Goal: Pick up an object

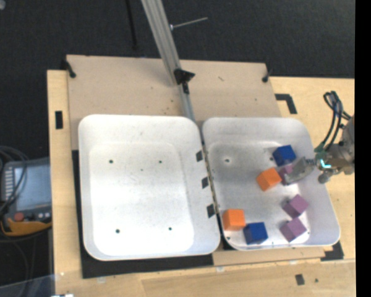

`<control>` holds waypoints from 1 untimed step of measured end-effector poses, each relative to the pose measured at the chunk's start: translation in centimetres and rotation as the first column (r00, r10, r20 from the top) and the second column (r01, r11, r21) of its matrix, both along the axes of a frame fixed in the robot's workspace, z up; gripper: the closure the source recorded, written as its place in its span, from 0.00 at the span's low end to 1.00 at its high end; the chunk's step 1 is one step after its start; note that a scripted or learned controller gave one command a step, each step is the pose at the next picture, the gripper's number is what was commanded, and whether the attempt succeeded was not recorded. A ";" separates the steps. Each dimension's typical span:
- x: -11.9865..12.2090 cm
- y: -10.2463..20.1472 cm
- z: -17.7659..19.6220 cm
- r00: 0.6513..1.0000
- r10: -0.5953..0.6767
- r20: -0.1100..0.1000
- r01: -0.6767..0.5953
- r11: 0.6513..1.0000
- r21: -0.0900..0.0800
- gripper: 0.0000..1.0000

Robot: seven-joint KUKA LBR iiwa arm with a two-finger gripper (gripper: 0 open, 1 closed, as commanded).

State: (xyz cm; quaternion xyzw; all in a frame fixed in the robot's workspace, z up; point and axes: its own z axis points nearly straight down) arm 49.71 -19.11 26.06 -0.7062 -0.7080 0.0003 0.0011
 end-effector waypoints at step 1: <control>0.1 0.0 0.2 1.000 -0.001 0.004 0.001 1.000 -0.001 0.00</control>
